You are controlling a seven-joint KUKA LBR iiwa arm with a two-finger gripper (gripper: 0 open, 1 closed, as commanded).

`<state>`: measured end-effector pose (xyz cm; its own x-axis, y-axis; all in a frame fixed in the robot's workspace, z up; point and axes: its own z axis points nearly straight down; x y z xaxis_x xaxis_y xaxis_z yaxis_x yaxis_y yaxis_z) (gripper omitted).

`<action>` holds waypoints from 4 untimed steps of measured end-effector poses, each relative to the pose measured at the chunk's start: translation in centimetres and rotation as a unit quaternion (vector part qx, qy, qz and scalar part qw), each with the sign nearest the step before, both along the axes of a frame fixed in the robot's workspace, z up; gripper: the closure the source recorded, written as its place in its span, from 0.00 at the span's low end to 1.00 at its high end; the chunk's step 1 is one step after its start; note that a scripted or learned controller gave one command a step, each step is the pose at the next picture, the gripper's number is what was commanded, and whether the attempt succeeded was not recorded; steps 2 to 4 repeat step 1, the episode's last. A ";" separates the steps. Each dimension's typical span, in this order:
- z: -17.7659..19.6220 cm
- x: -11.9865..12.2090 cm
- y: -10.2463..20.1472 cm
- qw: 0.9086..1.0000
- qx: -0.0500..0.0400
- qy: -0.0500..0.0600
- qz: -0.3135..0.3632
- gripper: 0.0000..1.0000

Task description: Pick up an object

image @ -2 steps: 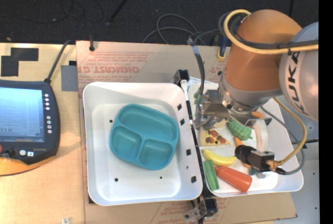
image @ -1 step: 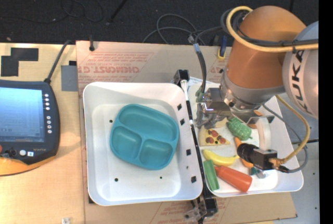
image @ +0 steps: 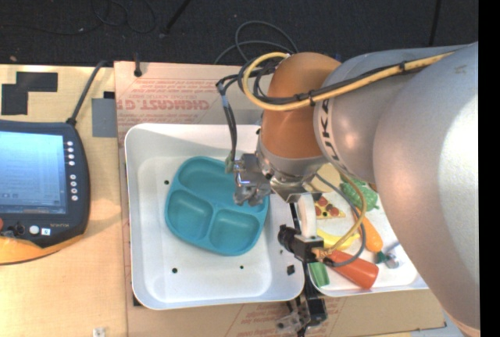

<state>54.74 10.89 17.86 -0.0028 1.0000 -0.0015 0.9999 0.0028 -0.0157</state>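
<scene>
Camera view, and the gripper [image: 250,190] is down low in the left bin [image: 139,218], right at the rim of the teal divided plate [image: 205,210]. The plate lies mid-bin, its near side toward the bin's right edge, touching or just under the gripper. Open or closed? Cannot tell (the wrist blocks the business end). The plate looks like the target, and its thin rim is the only part to pinch. Best to straddle that rim squarely and lift slowly, since a wide plate held by one edge may well tip.
</scene>
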 end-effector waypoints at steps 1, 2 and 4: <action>0.8 0.2 -0.2 1.000 0.000 -0.005 -0.002 0.00; 0.8 0.2 -0.2 1.000 0.000 -0.005 -0.002 0.00; 0.8 0.2 -0.2 1.000 0.000 -0.005 -0.002 0.00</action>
